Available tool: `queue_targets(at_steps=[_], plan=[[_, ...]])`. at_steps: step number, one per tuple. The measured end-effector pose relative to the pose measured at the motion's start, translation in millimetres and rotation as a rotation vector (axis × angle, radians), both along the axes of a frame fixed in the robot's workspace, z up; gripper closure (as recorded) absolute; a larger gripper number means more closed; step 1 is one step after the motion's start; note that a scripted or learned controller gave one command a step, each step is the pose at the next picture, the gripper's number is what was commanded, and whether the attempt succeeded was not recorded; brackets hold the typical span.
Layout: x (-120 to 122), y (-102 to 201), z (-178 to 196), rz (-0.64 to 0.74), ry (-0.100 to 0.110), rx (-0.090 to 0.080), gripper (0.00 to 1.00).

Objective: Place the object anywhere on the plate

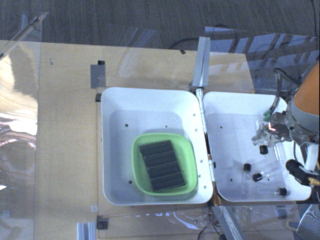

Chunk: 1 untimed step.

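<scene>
Dark ribbed block (161, 165) already lies flat on green plate (139, 171) in left bin (112, 134). Looks stiff, light, grippy; take across short sides. Gripper (263, 143) right of plate, over right bin; open/closed: can't tell.

you're looking at a pale tan wood-toned table (60, 149) carrying two white bins, the left bin (112, 134) and the right bin (225, 114). in the left bin you see a light green plate (137, 159), and on it a dark charcoal object (161, 165) with ridged stripes running across it. the arm (306, 96) shows you its orange band over grey, and the pincer (267, 134) is silvery metal with a small red glow. behind the table, the floor (125, 9) is dark grey with a fine woven pattern.
</scene>
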<state>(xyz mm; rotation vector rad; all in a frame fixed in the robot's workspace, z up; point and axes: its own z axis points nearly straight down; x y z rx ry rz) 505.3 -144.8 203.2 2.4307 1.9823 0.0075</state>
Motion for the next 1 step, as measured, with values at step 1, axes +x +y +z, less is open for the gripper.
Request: queue_targets(at_steps=[1], plan=[[-17.1, 70.7, -18.7, 0.104, 0.003, 0.001, 1.00]])
